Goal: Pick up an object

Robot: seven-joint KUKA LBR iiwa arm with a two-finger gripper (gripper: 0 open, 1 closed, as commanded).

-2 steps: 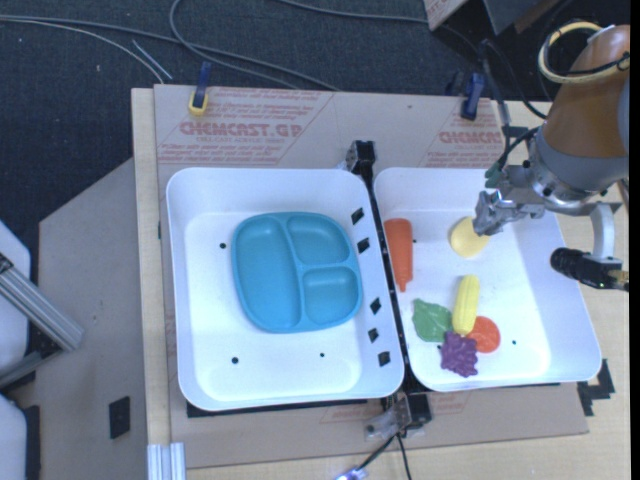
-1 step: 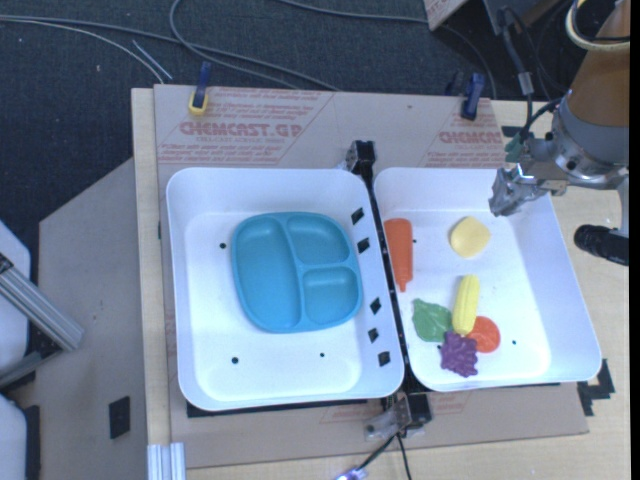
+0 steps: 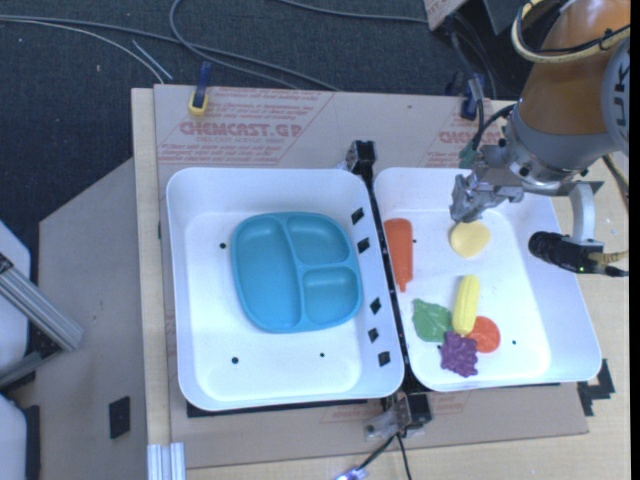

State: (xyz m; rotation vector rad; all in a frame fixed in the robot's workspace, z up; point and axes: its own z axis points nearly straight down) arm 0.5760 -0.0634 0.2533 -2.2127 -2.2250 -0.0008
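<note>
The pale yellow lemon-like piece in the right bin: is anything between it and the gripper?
Nothing visible does. The gripper hangs directly over the pale yellow piece, at its upper edge. The carrot lies to its left, and the corn cob lies nearer the camera; both are apart from it.

My one camera sits fixed above the desk, looking down at a slant on both bins, arm entering from the right.
</note>
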